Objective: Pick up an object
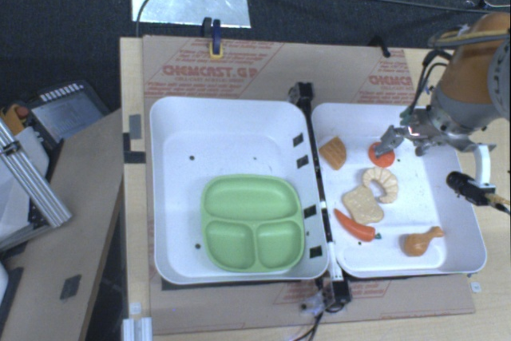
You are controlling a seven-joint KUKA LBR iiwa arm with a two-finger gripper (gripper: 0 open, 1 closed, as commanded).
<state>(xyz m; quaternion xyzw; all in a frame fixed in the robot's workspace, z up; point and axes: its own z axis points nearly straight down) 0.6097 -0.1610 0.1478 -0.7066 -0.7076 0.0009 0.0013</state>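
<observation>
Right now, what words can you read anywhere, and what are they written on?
"CHEMCAST GP" in red, upside down, on the brown sheet behind the left bin.
The same red print repeats on the sheet behind the right bin, near; too cut off to read fully.
Smaller red lines under both: too blurred to read.

Two white bins (172, 124), one green plate (252, 221), six food toys (363, 206).

Green tray (252, 221); white bins (172, 196); red pepper (354, 226); orange drumstick (419, 241).
</observation>
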